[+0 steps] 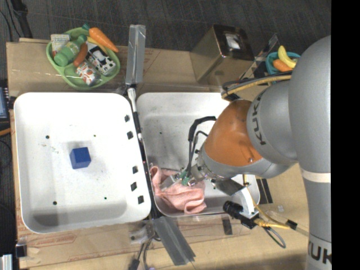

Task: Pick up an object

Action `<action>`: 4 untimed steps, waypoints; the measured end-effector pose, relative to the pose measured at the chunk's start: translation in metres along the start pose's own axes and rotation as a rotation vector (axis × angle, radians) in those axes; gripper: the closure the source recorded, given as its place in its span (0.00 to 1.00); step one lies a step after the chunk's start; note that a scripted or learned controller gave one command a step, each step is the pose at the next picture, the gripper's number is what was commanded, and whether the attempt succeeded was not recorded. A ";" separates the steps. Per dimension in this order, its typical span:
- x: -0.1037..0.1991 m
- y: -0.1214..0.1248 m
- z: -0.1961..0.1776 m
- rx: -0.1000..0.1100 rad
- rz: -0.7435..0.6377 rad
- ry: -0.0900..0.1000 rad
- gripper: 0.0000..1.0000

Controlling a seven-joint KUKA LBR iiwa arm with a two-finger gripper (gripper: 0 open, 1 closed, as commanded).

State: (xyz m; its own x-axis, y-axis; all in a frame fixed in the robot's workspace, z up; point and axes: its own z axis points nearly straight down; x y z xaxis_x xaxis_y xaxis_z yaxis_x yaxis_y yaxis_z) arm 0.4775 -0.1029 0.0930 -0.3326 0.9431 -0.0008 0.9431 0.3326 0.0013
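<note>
A crumpled pink cloth [175, 194] lies in the near left corner of the right bin [169, 122]. My gripper [186, 178] hangs low over the cloth's upper edge, at the end of the grey and orange arm that covers much of that bin. Whether it touches the cloth I cannot tell. A blue cube [80, 157] sits alone in the middle of the left bin [34, 207], far from the gripper.
A green bowl [72, 79] of toy food stands behind the left bin. A brown box [219, 52] sits behind the right bin, with small toys [281, 61] beside it. A metal divider [135, 55] runs between the bins. Cables [264, 225] trail at the near right.
</note>
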 end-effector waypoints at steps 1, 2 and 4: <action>0.000 0.001 -0.010 0.000 -0.005 0.002 1.00; 0.000 0.001 -0.010 0.000 -0.005 0.002 0.00; -0.025 0.066 0.001 0.004 0.464 0.002 0.00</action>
State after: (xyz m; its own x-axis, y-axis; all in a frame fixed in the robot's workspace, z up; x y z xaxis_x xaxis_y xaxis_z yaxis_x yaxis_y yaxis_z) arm 0.5482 -0.1044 0.0918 0.1248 0.9922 0.0010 0.9922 -0.1248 -0.0024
